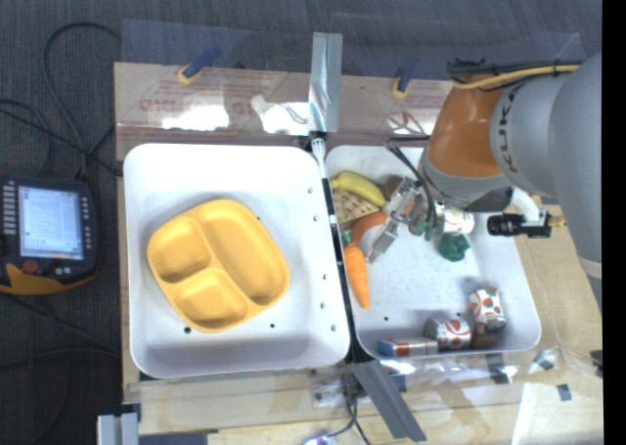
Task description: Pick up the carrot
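Right, carrot (358, 275) is in the right bin (509, 277), lying against its left wall, pointed end toward the bin's near edge, top end up by the gripper. Gripper (383, 238) is low in the bin, just above and right of the carrot's top end, near it or maybe touching; too blurred to call. Fingers (391, 229) look slightly parted and nothing is visibly between them, so no grasp on the carrot.

Just behind the carrot: a reddish piece (368, 222), some tan waffle-like item (350, 204), then a banana (358, 186) near the bin's far left corner. Green object (453, 246) sits right of the gripper, below the wrist. Along the near edge: two small red-and-white cans (486, 306) (452, 333) and a blue-ended tube-like thing (406, 346).

Arm (528, 130) comes in from the right, orange band over the far right part of that bin.

Left bin (156, 355) holds a yellow divided plate (217, 264), three compartments, roughly centred. Pendant with a lit screen (47, 233) is on the floor left of the bench.
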Motion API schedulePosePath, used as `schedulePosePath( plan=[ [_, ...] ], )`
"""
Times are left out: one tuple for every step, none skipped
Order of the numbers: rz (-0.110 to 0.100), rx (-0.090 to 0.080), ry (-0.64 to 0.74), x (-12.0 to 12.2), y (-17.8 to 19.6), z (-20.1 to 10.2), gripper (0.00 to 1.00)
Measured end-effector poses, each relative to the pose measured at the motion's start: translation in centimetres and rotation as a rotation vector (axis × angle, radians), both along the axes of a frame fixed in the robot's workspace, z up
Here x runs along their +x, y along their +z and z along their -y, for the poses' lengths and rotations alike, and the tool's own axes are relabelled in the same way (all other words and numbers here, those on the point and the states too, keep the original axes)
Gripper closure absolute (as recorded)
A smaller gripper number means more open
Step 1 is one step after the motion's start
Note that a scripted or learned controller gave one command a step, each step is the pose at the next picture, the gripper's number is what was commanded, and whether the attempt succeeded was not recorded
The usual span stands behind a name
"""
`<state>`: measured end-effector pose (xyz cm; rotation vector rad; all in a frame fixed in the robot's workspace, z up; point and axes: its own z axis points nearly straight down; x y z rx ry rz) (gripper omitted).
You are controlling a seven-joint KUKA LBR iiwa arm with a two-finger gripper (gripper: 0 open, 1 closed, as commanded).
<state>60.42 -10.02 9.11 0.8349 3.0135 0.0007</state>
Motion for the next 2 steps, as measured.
schedulePosePath(
  plan=[
    [0.006,-0.003,-0.264,-2.1,0.1,0.4,0.0],
    [0.009,-0.003,-0.261,-1.9,1.2,0.2,1.0]
  ],
)
